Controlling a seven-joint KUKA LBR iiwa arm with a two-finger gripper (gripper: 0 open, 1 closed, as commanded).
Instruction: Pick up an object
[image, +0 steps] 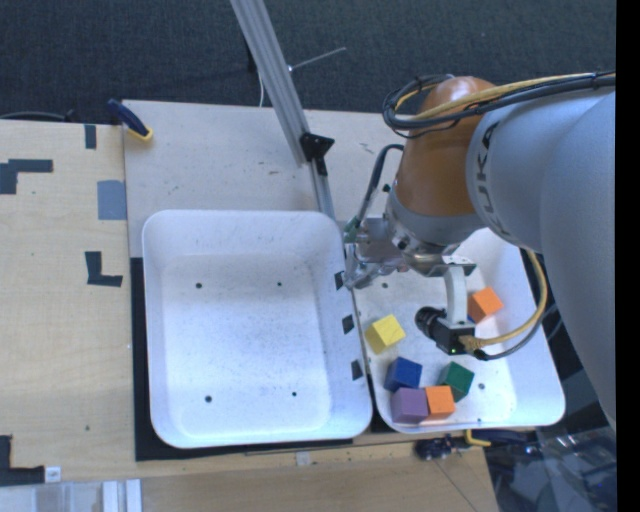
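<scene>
While end effector (375, 262) state is unclear, right bin (530, 395) holds six blocks (405, 373).

You are looking down on a pale wooden desk (60, 300). Directly on it lies a black mat (140, 400), and on that mat sit two shallow white bins side by side: the left bin (170, 250) and the right bin (530, 400), their inner rims touching. Note the grey tape patches (112, 198) and dark tape marks (98, 268) stuck to the desk surface at your left. Near the far edge, a small blue-and-yellow clamp (130, 120) rests at the desk's corner. A slanted metal rail (285, 95) rises from behind the bins.
</scene>
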